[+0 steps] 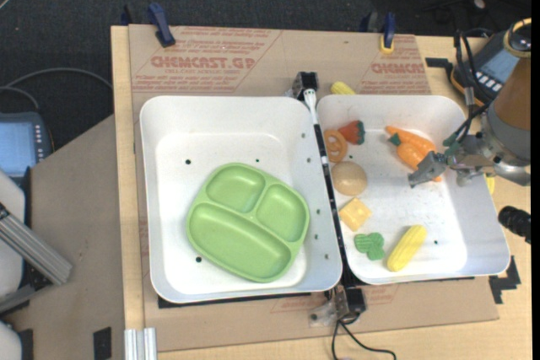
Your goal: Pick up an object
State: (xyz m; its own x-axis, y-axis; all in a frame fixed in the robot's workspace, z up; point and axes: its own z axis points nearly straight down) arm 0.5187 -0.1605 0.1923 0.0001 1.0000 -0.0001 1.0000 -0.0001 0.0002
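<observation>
A dark carpeted floor surrounds the desk [253, 55], whose brown board top carries red printed lettering and two blue clamps at its far edge. The left bin [160, 147] holds a green divided plate [247, 221]. The right bin [472, 240] holds an orange carrot-like toy [408, 146], a tan round piece [348, 179], a yellow wedge [354, 214], a green piece [369, 244] and a yellow corn cob [405, 247]. The jaws [429, 169] hang low beside the carrot toy; whether they are parted or grip anything I cannot tell. The arm is cut off at the right.
</observation>
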